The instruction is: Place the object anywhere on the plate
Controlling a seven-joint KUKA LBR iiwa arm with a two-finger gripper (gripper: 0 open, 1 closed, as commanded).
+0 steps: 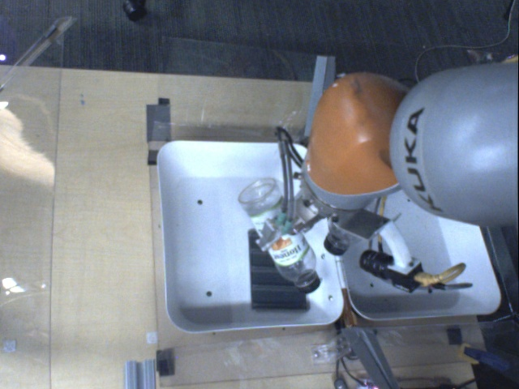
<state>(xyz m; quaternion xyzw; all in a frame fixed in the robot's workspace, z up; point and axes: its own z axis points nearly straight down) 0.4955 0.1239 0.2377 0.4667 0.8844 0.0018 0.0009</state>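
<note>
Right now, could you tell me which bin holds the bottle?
The left bin in view: the clear bottle is in it, overlapping a black block; the other bin is under the arm.

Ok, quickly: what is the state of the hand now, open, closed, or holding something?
Hand: cannot be told. It is right by the clear bottle.
</note>
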